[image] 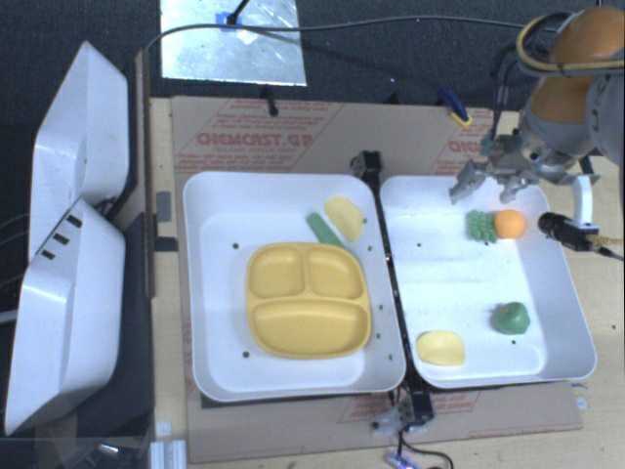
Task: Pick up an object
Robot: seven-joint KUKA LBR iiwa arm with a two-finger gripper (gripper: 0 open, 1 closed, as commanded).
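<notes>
My gripper [485, 186] hangs open over the far part of the right bin [469, 281], nothing between its fingers. Just below it lies an orange carrot-like toy [509, 224] with a green leafy top [479, 226]. A green round object [510, 318] sits toward the bin's near right. A pale yellow flat piece [440, 348] lies by the near edge. In the left bin [220, 291] rests a yellow divided plate [307, 297], with a green stick [323, 230] and a pale yellow oval piece [344, 217] behind it.
A black clamp [368, 163] sits where the bins meet at the far side. Cables run across the dark floor behind the bench. White housings [68, 233] stand at the left. A shiny metal sheet [232, 25] lies at the back.
</notes>
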